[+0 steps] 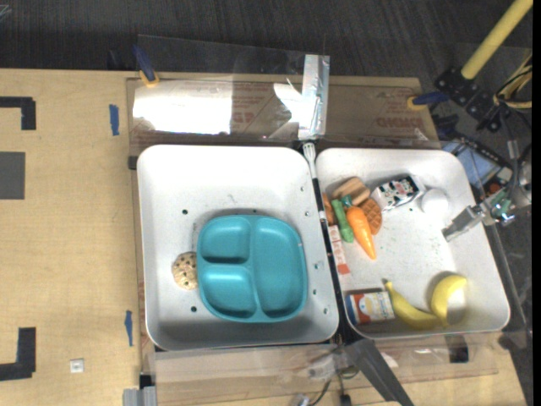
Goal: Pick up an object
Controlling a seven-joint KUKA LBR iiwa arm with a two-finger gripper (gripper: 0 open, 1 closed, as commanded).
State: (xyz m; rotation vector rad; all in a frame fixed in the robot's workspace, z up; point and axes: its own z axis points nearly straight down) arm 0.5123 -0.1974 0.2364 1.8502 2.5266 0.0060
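End effector (pixel 465 223) sits at the right edge of the right bin (pixel 406 161), a grey part slanting down-left over the rim near x-right wall; arm mostly out of frame behind it; too small and blurred to say whether it is released or clenched; nothing visibly between it and the bin floor.

Right bin contents: carrot (pixel 363 229) near the left wall, long axis running upper-left to lower-right, tip pointing toward the lower right, green top at its upper end; brown waffle-like piece (pixel 353 192) just above it; small black-and-white object (pixel 395 191) near the top centre; white round item (pixel 434 201) beside that, close to the end effector; banana (pixel 412 309) at the bottom, long axis roughly horizontal, curving up at the left end; yellow lemon-like fruit (pixel 448 295) touching its right end; small can (pixel 368 306) lying on its side just left of the banana.

Left bin (pixel 169 176): teal divided plate (pixel 252 266) centred; cookie (pixel 185 270) touching its left edge.
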